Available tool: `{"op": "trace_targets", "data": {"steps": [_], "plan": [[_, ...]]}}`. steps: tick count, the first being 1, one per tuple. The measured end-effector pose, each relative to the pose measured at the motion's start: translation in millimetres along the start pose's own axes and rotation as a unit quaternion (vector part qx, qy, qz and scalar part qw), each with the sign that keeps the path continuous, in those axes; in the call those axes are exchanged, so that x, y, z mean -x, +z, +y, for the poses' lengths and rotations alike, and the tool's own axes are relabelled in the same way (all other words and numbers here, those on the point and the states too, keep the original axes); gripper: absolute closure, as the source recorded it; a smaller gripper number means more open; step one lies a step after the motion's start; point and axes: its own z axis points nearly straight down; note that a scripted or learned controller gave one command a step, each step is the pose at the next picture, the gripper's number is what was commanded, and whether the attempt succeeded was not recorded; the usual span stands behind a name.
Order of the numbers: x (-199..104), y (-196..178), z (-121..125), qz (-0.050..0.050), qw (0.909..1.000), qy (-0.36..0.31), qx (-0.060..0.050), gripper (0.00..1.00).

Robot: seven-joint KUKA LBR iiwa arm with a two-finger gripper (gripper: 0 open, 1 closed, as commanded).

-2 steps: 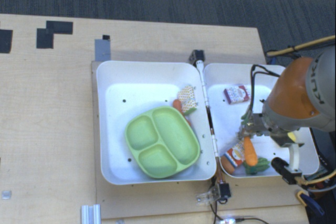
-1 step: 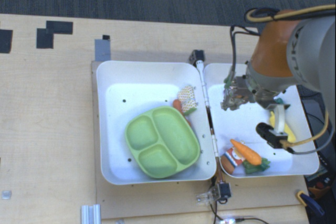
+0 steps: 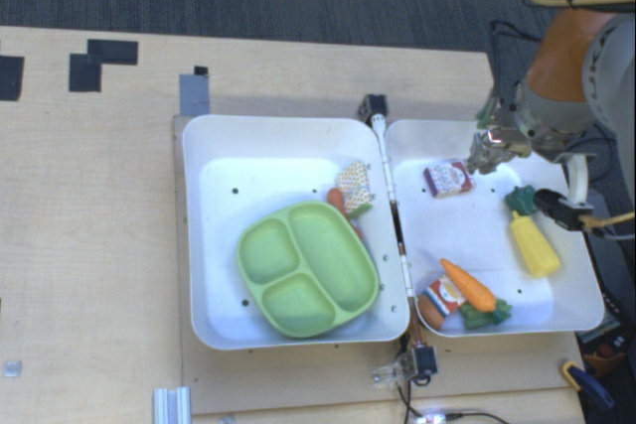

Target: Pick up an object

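The robot's gripper point(image 3: 487, 152) hangs over the right bin point(image 3: 497, 323)

The gripper is just beside a small red and white packet point(image 3: 448, 179) at the back of that bin; I cannot tell if it is wide or narrow, and nothing shows in its grip. A yellow corn toy point(image 3: 534, 244) lies near the right wall, and a carrot toy point(image 3: 468, 284) lies at the front. In the left bin point(image 3: 214, 164) sits a green tray point(image 3: 306, 269) with three parts, and a small dotted pouch point(image 3: 354, 183) lies by the middle wall
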Motion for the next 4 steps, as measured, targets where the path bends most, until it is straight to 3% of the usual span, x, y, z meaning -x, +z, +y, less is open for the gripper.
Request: {"op": "trace_targets", "data": {"steps": [1, 2, 3, 4], "plan": [[-1.0, -0.1, 0.4, 0.000, 1.0000, -0.001, 0.000, 0.00], [-5.2, 74.1, -74.6, 0.001, 1.0000, 0.000, -0.001, 0.00], [-9.8, 78.3, -137.8, 0.000, 1.0000, 0.001, 0.004, 0.00], [-9.8, 67.0, -135.4, -0.001, 1.0000, 0.001, 0.007, 1.00]]}}
